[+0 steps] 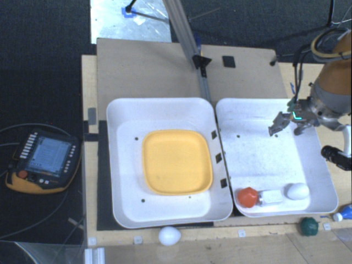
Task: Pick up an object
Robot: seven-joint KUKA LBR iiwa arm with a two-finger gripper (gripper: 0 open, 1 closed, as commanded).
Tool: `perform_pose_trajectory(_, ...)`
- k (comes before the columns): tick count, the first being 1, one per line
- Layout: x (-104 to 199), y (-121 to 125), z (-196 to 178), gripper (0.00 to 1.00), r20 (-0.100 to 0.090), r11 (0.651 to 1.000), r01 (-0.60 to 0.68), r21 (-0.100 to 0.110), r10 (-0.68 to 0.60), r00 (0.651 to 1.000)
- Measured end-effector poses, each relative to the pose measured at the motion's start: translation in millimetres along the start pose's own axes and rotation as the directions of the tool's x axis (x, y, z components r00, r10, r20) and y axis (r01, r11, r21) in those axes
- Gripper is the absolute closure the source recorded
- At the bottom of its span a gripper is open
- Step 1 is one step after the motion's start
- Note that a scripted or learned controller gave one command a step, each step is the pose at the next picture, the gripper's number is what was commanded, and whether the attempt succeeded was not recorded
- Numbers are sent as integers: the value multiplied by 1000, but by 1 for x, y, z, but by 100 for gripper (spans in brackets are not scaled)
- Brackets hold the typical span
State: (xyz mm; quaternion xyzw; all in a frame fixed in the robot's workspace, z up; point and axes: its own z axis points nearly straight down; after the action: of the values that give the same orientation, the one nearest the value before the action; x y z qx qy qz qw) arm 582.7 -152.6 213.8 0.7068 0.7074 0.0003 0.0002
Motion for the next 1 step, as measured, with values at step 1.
perform_pose_trajectory(1,0,0,0,0,0,1000,0,0,0,1000)
